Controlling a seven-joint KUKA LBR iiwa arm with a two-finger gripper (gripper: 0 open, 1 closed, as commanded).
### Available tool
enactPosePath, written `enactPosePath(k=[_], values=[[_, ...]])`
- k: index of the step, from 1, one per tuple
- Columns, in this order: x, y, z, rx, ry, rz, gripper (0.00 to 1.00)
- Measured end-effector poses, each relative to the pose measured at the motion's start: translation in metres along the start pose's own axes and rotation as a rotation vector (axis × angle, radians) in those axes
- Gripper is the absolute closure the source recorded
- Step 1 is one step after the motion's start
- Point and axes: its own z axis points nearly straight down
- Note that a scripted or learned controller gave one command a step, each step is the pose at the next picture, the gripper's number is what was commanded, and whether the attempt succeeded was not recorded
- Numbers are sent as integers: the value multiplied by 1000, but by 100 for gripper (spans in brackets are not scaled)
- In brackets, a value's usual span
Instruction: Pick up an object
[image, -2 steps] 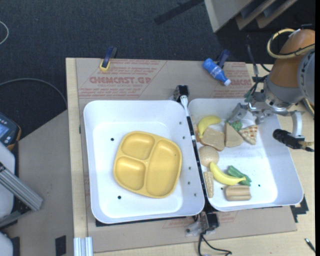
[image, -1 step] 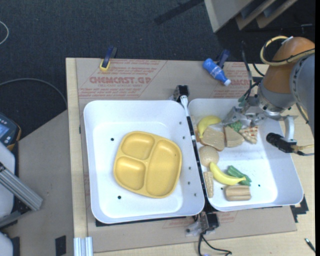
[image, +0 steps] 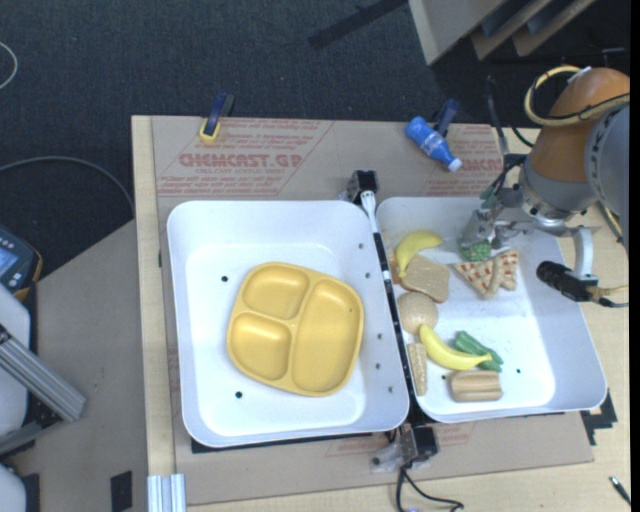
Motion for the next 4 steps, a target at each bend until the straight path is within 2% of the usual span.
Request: enactPosePath(k=[1, 2, 3, 4], values=[[7, -3, -59, 5, 0, 2, 100], [7, 9, -110, 5, 0, 2, 100], [7, 10, -125, 8, 0, 2, 100], [62, 12, -114, 15, 5, -3, 100]])
